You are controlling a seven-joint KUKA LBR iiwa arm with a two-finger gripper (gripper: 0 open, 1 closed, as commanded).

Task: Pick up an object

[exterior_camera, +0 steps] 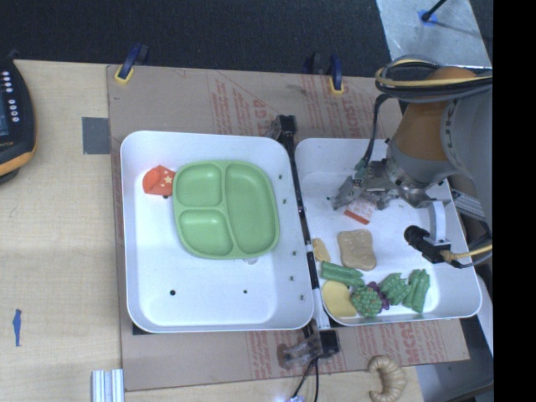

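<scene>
arm: reaching from right, low over right bin [469, 304] | tool [350, 193]: grip state unreadable | just beside: flat red-orange piece [358, 216] | near: tan bread slice [357, 249], bumpy green toy vegetables [394, 291]

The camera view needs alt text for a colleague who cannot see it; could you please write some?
A grey and orange robot arm reaches from the right into the right bin, gripper low beside a small red piece, with toy foods nearer the front. The left bin holds a green divided plate and a red toy.
</scene>
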